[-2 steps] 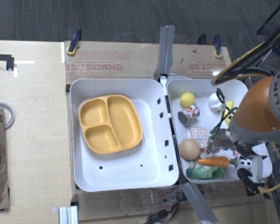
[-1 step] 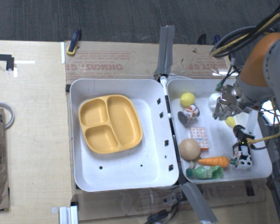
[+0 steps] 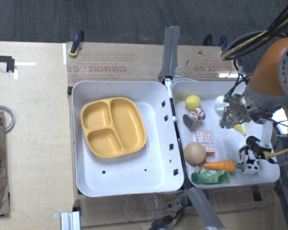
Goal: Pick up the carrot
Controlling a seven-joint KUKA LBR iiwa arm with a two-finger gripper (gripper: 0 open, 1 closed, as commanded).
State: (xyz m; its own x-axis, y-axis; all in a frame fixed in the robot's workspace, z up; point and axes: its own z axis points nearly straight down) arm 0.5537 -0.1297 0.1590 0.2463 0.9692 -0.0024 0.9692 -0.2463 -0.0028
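Below and slightly left of the claw point(image 3: 233, 117), the carrot point(image 3: 221, 166) was noted lying in the right bin point(image 3: 266, 178), untouched. Claw state could not be told. Approach step judged underway; descent over the carrot was required next.

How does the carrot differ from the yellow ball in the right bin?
The carrot is orange, long and tapered, lying on its side; the ball is yellow and round. The carrot sits near the bin's front edge, next to a green packet and a tan ball; the yellow ball sits near the back, above a small can. Both lie in the right bin, apart from the gripper.
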